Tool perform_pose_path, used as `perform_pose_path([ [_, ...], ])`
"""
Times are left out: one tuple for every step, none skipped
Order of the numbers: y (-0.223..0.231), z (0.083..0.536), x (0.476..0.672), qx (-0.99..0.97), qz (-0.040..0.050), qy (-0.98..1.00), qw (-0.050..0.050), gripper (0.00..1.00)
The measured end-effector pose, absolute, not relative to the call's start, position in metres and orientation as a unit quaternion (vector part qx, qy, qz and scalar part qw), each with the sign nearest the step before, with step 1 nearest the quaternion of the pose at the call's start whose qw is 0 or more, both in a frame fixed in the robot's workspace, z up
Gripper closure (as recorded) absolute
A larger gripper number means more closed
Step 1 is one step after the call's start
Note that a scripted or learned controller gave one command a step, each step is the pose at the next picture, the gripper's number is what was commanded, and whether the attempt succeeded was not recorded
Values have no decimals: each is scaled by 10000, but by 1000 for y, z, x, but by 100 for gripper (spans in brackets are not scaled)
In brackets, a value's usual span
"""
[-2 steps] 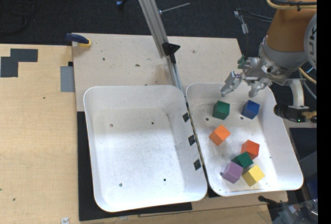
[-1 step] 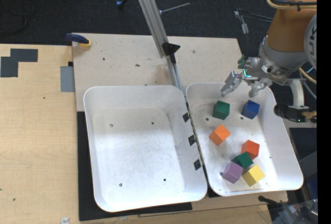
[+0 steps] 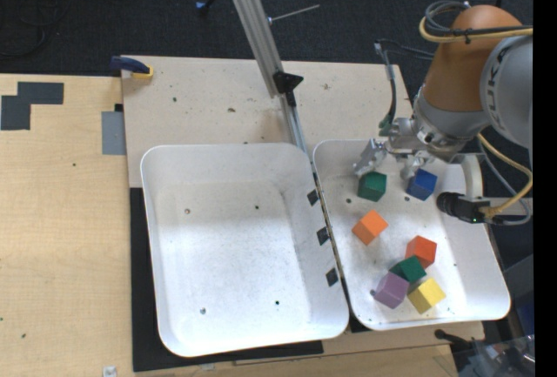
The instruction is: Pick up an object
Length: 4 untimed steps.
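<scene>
Claw over the blocks
The gripper (image 3: pixel 393 156) hangs open, holding nothing, with the green block (image 3: pixel 372 185) at its five o'clock, ready to grab

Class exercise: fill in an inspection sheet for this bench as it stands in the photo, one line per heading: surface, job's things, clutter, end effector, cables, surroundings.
Surface: tan bench bearing a left bin and a right bin.
Job's things: all in the right bin: green cube, blue cube, orange cube, red cube, dark green cube, purple cube, yellow cube.
Clutter: nothing seen.
End effector: end effector above the bin's far end, between the green and blue cubes; holds nothing.
Cables: yellow cable looped over the arm.
Surroundings: slanted metal rail; dark floor.
</scene>
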State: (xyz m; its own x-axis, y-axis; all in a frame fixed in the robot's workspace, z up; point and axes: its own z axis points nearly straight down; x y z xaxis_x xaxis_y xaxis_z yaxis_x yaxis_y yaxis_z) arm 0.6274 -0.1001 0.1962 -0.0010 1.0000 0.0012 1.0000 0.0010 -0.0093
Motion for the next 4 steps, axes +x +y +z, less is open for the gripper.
perform_pose_path([
  [-104, 133, 622, -7074, 34, -7068, 41, 0],
  [-103, 91, 623, -7084, 3, -7058, 1, 0],
  [-104, 101, 623, -7098, 2, -7044, 12, 100],
  [-107, 144, 619, -7108, -4, -7033, -4, 100],
])
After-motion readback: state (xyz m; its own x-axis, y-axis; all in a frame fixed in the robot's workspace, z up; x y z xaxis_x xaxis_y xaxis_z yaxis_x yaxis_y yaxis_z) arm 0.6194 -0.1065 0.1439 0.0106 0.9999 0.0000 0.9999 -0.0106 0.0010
